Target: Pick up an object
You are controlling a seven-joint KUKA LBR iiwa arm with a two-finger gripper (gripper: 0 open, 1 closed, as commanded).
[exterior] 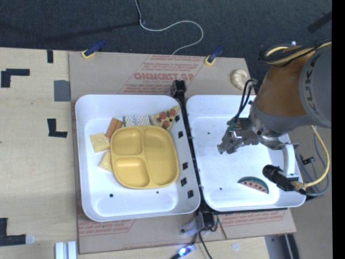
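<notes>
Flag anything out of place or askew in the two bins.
The yellow divided plate in the left bin lies on top of several small flat pieces, half burying them. The watermelon slice lies alone in the right bin.

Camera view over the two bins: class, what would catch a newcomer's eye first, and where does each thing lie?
The yellow plate, split into compartments, lies in the middle of the left bin, with small flat pieces tucked along its upper left edge. The grey arm with its orange band reaches in from the right, its claw over the right bin. A watermelon slice lies near that bin's lower right corner.
</notes>
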